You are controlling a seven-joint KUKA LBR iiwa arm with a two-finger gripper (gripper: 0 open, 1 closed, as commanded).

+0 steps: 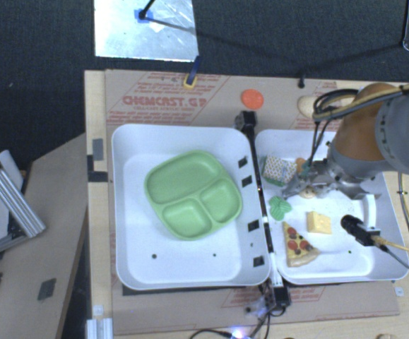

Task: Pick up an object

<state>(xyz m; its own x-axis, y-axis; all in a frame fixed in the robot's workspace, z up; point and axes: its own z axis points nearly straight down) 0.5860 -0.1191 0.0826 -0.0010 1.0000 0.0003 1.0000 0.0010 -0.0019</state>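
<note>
The right bin [384, 256] holds several toy foods. A pale speckled packet [277, 168] lies at its upper left, and a small green piece [280, 207] sits just below that. A yellow cheese block [318, 223] rests near the middle, with a pizza slice [299, 245] at the lower left. My gripper [300, 184] hangs low in this bin, between the packet and the cheese block and just right of the green piece. A small orange item [301, 164] lies right beside it. The arm's wrist [359, 136] covers the bin's upper right part.
The left bin [133, 260] holds a green divided plate [193, 194]. A black divider with clips [257, 189] runs between the bins. An orange disc [252, 99] lies on the board behind them. A black cable fitting [356, 229] trails from the arm over the right bin.
</note>
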